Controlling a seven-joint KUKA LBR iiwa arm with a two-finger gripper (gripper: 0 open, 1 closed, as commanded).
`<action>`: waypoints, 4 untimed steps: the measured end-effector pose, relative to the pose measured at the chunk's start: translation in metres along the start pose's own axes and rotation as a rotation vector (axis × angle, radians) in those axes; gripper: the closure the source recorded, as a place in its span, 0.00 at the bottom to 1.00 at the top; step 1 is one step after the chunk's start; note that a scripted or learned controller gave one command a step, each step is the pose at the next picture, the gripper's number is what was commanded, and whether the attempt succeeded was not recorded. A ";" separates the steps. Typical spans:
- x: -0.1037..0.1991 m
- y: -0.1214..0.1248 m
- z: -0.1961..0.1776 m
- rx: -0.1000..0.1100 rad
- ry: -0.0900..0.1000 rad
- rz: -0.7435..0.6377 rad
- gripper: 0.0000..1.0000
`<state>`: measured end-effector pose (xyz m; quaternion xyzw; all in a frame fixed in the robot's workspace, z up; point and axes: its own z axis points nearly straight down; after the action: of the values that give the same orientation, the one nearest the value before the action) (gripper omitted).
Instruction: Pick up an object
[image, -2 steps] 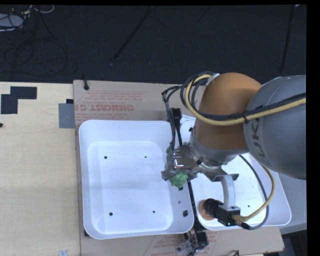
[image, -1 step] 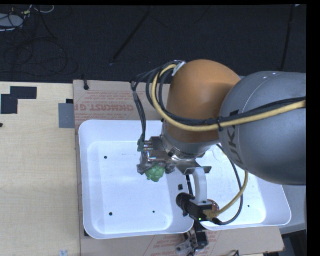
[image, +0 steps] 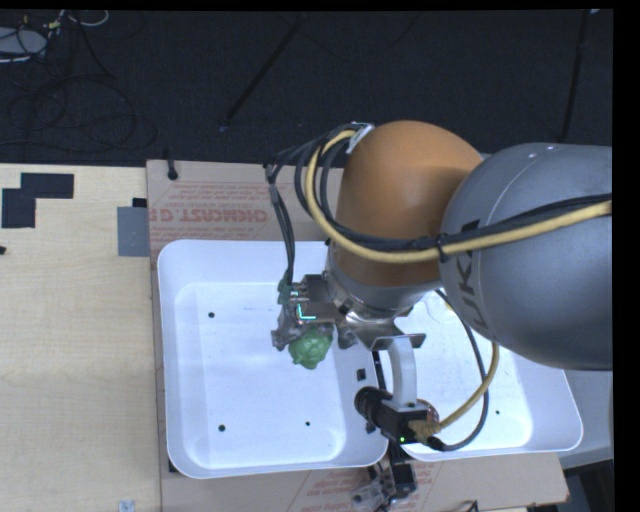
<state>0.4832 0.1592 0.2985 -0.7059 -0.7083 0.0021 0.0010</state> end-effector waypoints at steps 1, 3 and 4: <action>-0.056 -0.009 0.072 0.007 -0.002 0.009 0.00; 0.087 -0.008 -0.208 -0.011 0.006 -0.003 0.00; 0.086 -0.009 -0.211 0.003 -0.003 -0.008 1.00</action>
<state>0.4753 0.2450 0.5097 -0.7030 -0.7112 0.0041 0.0011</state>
